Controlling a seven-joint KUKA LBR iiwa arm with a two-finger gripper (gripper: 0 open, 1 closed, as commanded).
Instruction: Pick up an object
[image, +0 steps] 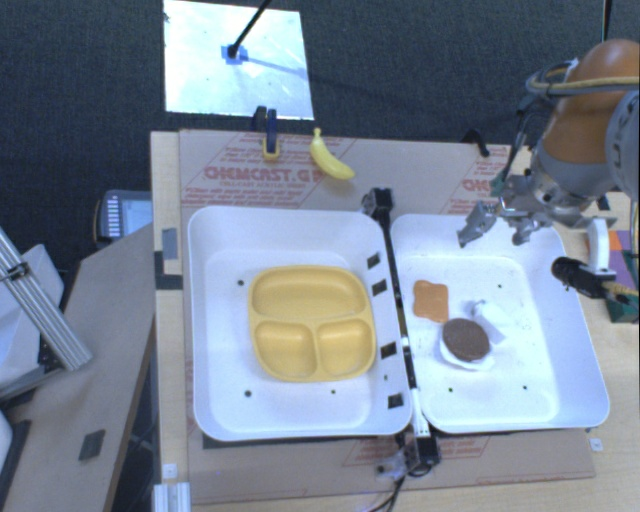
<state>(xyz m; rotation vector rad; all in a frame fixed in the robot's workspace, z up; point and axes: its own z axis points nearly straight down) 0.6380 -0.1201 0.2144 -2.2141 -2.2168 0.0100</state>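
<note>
Our gripper (497, 224) hangs spread and empty over the right bin's (560, 400) far edge. The cookie (465, 340) sits below and nearer us, toast (431, 300) beside it. We should centre over one, then descend straight.

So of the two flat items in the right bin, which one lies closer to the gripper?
The orange piece. It lies farther up the right bin, toward the gripper, while the round brown piece lies below it, nearer the camera.

Right bin (560, 400) floor bare around toast (431, 300), cookie (466, 340), centre divider (392, 310)
</note>
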